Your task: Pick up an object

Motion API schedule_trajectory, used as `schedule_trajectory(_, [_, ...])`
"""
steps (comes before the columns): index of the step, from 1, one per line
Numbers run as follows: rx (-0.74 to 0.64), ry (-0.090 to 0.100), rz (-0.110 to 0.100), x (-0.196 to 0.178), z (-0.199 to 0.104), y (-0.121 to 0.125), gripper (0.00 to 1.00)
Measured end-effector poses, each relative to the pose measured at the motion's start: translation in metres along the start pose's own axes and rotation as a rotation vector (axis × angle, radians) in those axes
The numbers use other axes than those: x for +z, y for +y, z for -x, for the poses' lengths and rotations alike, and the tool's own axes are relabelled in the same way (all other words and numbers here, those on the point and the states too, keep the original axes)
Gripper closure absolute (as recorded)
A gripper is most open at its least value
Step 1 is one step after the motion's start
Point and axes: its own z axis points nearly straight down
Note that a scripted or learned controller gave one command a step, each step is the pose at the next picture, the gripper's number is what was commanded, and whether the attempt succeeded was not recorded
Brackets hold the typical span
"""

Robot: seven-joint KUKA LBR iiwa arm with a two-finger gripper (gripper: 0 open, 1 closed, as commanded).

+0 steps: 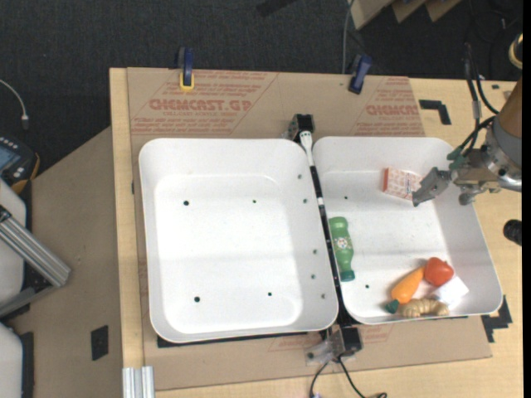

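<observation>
The right bin (465, 230) holds several objects. A small pink-and-white box (401, 182) lies near its back. A green bottle (339, 247) lies along its left wall. At the front right are an orange carrot (406, 286), a red tomato (438, 271), a white block (455, 288) and a tan knobbly root (423, 308). My gripper (448, 191) hangs over the bin's right back part, just right of the box, open with nothing between its fingers.
The left bin (166, 222) sits beside the right one, with a black divider strip (319, 210) between them. Both rest on a cardboard sheet (249, 98) held by blue clamps (186, 69). Cables run along the right side.
</observation>
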Motion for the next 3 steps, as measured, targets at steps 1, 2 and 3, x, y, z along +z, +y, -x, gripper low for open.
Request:
schedule_trajectory(1, [-0.004, -0.001, 0.004, -0.065, -0.072, -0.029, 0.00])
schedule_trajectory(2, [-0.006, 0.000, 0.009, -0.158, -0.123, -0.066, 0.00])
schedule_trajectory(3, [-0.005, 0.000, 0.009, -0.205, -0.177, -0.064, 0.00])
